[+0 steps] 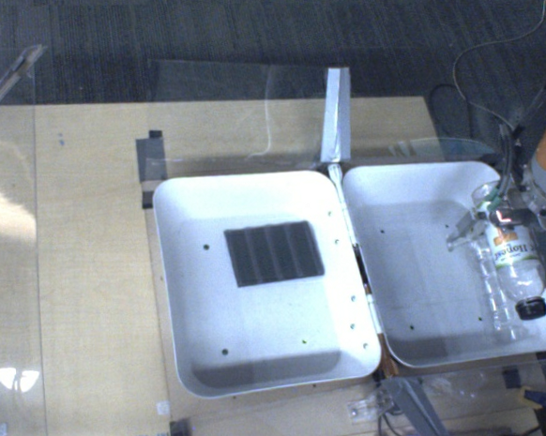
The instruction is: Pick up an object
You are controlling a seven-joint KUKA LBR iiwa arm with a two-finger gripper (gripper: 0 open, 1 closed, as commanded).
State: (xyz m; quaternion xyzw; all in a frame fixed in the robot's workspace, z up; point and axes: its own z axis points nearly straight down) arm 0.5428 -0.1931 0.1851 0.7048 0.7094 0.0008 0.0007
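Two white bins (252,190), one dark ridged mat (274,253), one clear bottle (513,273).

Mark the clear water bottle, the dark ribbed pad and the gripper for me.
water bottle (515,273), camera view, on its label.
dark ribbed pad (274,253), camera view, on its middle.
gripper (487,212), camera view, between its fingertips.

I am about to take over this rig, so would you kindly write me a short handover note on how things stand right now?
Gripper: low over the right bin's far right side, at the upper end of the clear plastic bottle; its grip cannot be judged.
Bottle: lying in the right bin, black cap toward the near edge.
Left bin: holds a dark ridged pad.
Done: approach to the bottle.
Left: confirm a grasp, then lift.
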